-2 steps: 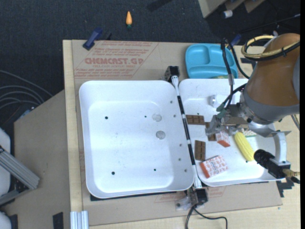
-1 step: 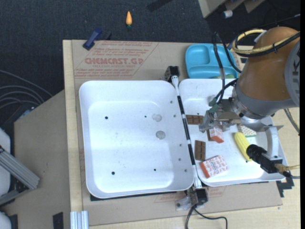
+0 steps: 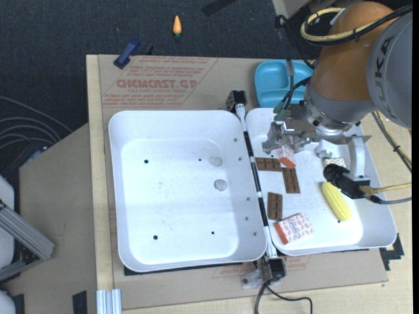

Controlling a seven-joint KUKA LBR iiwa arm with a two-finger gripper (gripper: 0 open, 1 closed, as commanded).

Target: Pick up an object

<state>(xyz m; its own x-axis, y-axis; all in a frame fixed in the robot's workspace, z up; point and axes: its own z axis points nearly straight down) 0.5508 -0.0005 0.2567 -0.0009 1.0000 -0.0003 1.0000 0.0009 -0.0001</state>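
Here the claw point(image 3: 286, 144) hangs low in the right bin point(image 3: 376, 231), over a small red-and-white packet point(image 3: 287, 157) near its far edge; whether it grips I cannot tell. Probably light and crinkly; pinch across its middle.

- The hand point(image 3: 286, 138) hangs low over the right bin point(image 3: 376, 231), at its far left part, above a small red-and-white packet point(image 3: 286, 158).
- Brown bars point(image 3: 285, 175) lie just beside it; corn cob point(image 3: 336, 201) and red-white wrapper point(image 3: 294, 227) sit nearer (left bin point(image 3: 131, 126) alongside).
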